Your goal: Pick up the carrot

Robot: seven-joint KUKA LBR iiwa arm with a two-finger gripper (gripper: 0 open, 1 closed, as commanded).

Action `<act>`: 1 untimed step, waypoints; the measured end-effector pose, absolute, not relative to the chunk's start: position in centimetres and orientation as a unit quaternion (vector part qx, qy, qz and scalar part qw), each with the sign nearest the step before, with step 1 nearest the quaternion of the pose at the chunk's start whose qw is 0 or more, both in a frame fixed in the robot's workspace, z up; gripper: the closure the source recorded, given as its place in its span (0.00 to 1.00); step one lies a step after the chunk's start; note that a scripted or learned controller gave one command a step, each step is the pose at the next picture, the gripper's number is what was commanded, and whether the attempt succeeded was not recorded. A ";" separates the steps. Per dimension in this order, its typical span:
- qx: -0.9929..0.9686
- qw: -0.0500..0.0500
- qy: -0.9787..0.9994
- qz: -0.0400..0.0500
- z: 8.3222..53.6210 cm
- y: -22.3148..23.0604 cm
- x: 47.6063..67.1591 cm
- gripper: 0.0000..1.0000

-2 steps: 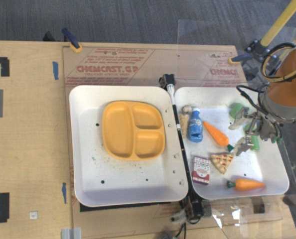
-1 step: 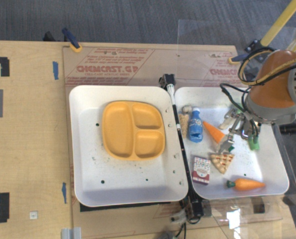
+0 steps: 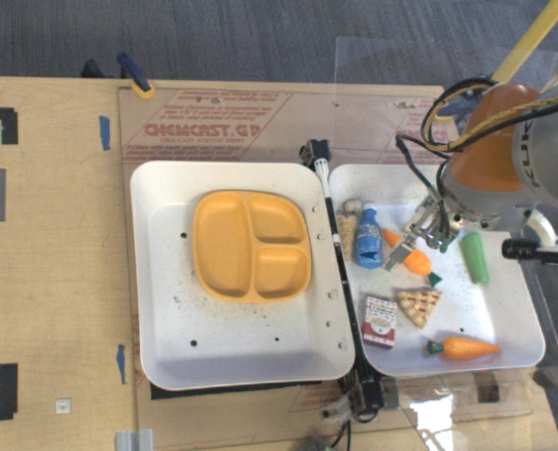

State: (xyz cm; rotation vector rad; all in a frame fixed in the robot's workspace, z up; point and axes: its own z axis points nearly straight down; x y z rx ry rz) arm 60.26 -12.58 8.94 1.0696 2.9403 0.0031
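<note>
Tabletop (image 3: 54,280): tan board bearing two shallow white bins side by side. Left bin (image 3: 157,280): holds one orange divided plate (image 3: 252,245), three compartments, set toward the bin's upper half. Right bin (image 3: 514,308), taken as the landmark: the carrot (image 3: 467,349), orange with a green stem end pointing left, lies flat near the bin's bottom edge, toward its lower right corner. A blue bottle (image 3: 368,239) stands at the bin's upper left; beside it, against the left wall, a small pale item too blurred to identify. A pizza-slice toy (image 3: 419,304) sits at the bin's centre, and a small red-and-white carton (image 3: 380,320) lies just left of it, near the lower left. A green cylinder (image 3: 474,256) lies toward the bin's right side. The grey arm, with its orange band, reaches in over the bin's upper right; the jaws (image 3: 418,247) hang over a small orange piece (image 3: 417,262) near the bin's centre, well apart from the carrot. Cannot tell how far the jaws stand open or whether they grip anything.
</note>
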 end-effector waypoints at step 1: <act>0.340 0.013 0.940 0.001 10.4 -12.5 60.6 1.00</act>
